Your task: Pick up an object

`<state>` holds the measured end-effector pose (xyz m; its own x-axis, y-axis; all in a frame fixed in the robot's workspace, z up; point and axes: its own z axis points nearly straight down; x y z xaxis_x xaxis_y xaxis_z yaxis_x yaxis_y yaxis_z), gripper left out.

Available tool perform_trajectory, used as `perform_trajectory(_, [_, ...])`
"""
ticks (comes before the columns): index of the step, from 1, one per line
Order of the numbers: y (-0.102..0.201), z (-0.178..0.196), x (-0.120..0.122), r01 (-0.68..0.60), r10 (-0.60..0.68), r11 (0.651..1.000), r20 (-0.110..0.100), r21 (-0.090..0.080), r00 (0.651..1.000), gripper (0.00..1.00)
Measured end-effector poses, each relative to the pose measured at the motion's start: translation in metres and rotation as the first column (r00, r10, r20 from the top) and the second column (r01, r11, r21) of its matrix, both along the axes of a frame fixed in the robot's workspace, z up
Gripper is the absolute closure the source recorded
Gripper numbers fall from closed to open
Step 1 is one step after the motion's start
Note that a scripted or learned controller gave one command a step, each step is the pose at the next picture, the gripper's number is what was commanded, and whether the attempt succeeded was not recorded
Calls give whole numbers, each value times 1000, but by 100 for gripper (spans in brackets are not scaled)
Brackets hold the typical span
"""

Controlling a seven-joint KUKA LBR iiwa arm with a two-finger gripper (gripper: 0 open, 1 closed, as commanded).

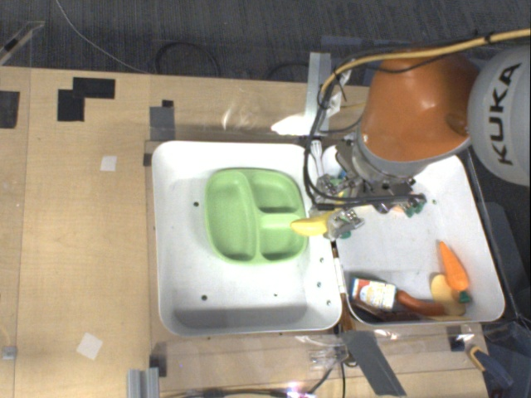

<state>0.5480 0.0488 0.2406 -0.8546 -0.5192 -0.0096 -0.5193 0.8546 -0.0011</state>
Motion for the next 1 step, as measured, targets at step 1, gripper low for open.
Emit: perform_trajectory(1, [-72, 32, 42, -203, 203, 979, 3, -6, 979, 100])
